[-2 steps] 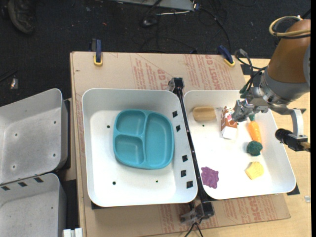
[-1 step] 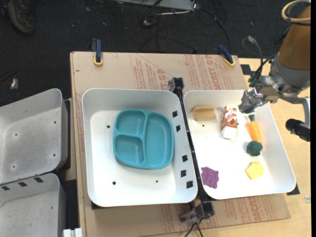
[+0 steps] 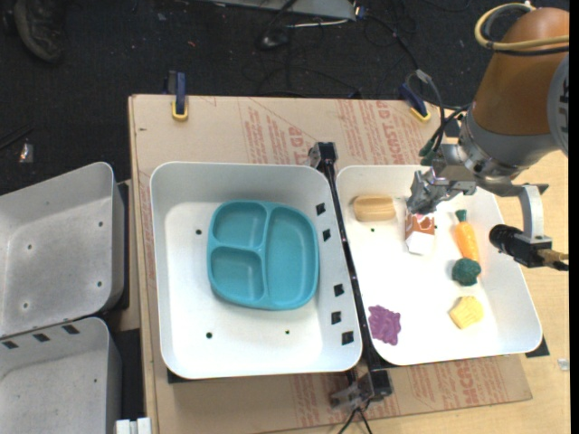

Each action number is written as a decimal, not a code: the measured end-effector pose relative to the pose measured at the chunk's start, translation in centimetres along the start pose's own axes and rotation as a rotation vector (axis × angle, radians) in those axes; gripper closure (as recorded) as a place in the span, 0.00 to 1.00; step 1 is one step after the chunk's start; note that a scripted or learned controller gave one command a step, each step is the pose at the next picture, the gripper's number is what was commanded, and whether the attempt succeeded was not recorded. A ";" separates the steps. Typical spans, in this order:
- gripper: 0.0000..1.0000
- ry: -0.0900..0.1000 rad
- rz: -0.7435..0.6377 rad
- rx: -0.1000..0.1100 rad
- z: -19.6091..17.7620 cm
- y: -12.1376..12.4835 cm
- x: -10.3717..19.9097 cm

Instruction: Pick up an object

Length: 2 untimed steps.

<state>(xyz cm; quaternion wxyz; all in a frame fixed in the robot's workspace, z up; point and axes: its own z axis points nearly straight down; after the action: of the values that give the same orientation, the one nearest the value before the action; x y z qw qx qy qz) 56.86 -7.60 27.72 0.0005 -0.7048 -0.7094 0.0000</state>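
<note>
Camera view showed the claw (image 3: 423, 208) low in the right bin (image 3: 516, 333), directly over the small white-and-red carton (image 3: 420, 233), its grip state impossible to tell; the carton stood between the bread roll (image 3: 374, 209) and the carrot (image 3: 466, 240).

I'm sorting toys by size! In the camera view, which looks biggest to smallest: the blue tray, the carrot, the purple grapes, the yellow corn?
1. Blue tray
2. Carrot
3. Purple grapes and yellow corn look about alike, too close to rank.
</note>
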 end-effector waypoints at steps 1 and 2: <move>1.00 0.000 0.000 0.001 0.4 -1.2 5.4; 1.00 0.000 -0.001 0.003 2.6 -1.3 10.7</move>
<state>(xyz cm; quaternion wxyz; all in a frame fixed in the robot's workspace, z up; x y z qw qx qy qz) 55.45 3.07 25.14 0.0014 -0.7045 -0.7097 0.0009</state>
